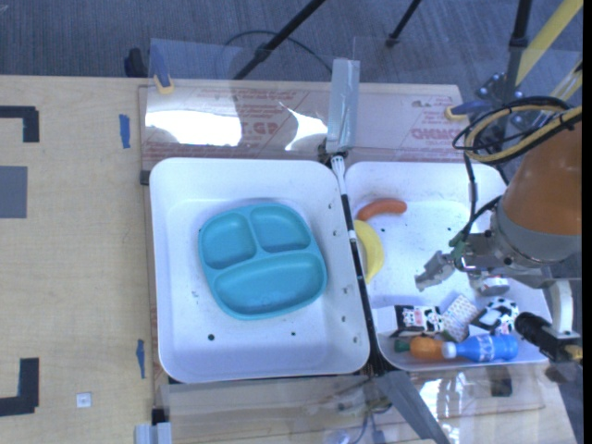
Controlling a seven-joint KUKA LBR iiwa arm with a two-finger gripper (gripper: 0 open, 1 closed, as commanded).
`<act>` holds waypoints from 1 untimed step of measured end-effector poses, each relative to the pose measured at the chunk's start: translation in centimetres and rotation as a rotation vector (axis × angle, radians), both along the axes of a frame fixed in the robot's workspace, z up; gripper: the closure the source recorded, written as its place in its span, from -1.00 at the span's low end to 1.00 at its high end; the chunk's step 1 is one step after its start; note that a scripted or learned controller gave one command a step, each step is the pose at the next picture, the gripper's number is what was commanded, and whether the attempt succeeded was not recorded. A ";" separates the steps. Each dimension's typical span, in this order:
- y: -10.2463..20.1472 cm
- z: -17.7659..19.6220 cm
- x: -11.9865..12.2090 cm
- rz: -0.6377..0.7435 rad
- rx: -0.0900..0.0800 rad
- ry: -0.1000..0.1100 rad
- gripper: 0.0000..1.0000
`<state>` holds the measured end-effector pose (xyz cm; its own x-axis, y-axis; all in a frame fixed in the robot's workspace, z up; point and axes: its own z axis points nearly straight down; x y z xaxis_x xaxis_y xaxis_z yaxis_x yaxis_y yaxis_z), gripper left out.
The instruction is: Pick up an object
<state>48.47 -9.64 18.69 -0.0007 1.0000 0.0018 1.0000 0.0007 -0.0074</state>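
Objects for picking lie in the right bin, none of them in the gripper. Leftmost, the left bin holds a blue divided plate with three compartments, lying flat near its middle. Across the divider, a yellow banana rests against the right bin's left wall, an orange hot dog just above it. Along the near edge — a black-and-white patterned item, an orange carrot-like piece, a blue bottle on its side. The gripper hangs above bare bin floor, between banana and arm; fingers spread apart, nothing between them. Grey arm with orange band enters from the right.
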 end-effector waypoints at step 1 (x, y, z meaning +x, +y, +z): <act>-7.1 -0.5 -0.3 -0.024 -0.002 -0.005 -1.00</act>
